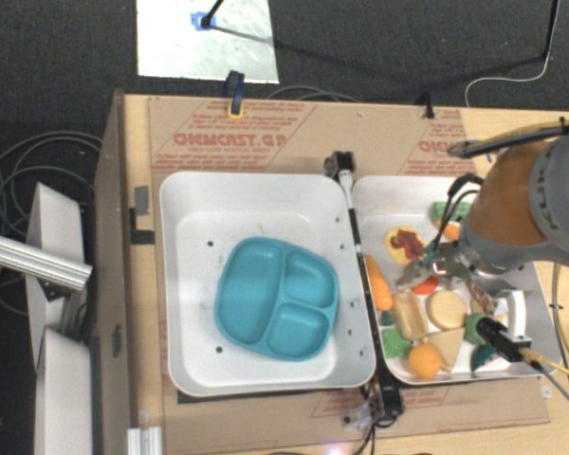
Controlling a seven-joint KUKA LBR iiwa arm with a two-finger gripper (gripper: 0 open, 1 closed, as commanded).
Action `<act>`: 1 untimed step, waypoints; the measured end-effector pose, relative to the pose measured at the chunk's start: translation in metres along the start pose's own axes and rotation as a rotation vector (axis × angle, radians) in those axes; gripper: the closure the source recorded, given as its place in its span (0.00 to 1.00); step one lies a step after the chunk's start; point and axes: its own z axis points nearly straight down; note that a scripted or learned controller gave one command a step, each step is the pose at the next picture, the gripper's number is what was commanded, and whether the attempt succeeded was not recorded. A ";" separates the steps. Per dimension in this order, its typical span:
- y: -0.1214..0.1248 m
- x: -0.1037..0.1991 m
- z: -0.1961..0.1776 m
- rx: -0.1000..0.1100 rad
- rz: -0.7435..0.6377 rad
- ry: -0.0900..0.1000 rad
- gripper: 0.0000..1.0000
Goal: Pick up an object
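My gripper [420, 273] hangs low over the middle of the right bin [384, 190], among a heap of toy food. Just left of it lies an orange carrot [380, 286]. A yellow and red piece [403, 243] sits right behind it. In front of it lie a tan bread-like piece [410, 317] and a round beige piece [446, 309]. An orange ball [423, 358] rests at the bin's front edge. Nothing can be made out between the gripper's tips.
A blue divided plate [276, 298] lies in the left bin [194, 207]. Green pieces [395, 341] sit by the front of the right bin, another green piece [442, 210] at its back. The arm's grey body [526, 207] covers the bin's right side.
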 end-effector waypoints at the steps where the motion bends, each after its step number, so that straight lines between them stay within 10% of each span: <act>1: 0.004 0.000 -0.012 -0.009 -0.002 -0.002 1.00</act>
